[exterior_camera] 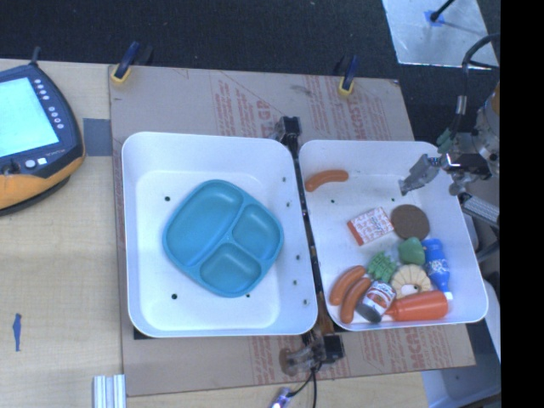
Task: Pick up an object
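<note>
- While the gripper (418, 177) is seen at the right bin's (340, 155) upper right corner, its state cannot be told; nothing is seen between its tips.
- Just below it, near the frame's right, a flat, round, dark brown disc (410, 222) is found, matte like a patty.
- Beside that, a red-and-white packet (371, 226) is laid flat.
- Toward the lower right, glossy sausages (348, 290), a green piece (411, 251), a blue bottle (437, 264) and an orange carrot shape (418, 306) are clustered.
- A lone sausage (326, 178) is set apart at the bin's upper left.
- A smooth blue divided plate (223, 237) is held by the left bin (144, 155).
</note>
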Motion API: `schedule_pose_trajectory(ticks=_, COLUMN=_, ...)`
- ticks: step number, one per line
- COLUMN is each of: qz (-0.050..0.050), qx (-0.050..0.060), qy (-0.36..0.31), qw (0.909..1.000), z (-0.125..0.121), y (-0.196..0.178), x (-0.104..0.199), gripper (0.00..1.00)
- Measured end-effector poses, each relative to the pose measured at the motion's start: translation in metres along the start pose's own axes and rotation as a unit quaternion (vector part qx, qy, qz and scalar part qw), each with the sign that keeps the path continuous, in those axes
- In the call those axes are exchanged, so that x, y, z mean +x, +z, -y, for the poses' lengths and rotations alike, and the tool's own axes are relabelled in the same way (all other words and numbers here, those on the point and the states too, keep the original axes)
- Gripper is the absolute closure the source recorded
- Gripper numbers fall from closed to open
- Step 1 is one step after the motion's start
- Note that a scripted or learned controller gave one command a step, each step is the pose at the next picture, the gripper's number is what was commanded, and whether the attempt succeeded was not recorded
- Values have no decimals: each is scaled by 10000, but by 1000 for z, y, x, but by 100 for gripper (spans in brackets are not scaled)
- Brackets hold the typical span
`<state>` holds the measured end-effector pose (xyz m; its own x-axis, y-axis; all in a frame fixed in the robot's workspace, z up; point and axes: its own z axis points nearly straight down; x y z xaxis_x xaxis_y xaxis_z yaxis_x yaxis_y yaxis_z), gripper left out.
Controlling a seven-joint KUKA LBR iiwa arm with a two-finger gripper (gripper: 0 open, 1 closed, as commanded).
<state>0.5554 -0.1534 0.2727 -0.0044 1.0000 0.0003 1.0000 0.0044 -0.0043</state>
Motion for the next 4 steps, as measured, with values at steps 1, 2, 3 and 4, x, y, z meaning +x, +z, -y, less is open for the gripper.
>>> schedule_pose_trajectory(ticks=1, qz=4, qx=10, qy=-10, qw=10000, z=-37, y=174, x=18, gripper=0)
schedule_pose_trajectory(ticks=2, qz=17, qx=16, qy=4, qw=10000, z=-101, y=179, x=57, gripper=0)
schedule_pose_trajectory(ticks=3, qz=20, qx=18, qy=6, qw=10000, z=-101, y=179, x=58, gripper=0)
schedule_pose_trajectory(ticks=4, qz=5, qx=12, qy=7, qw=10000, z=-91, y=181, x=60, gripper=0)
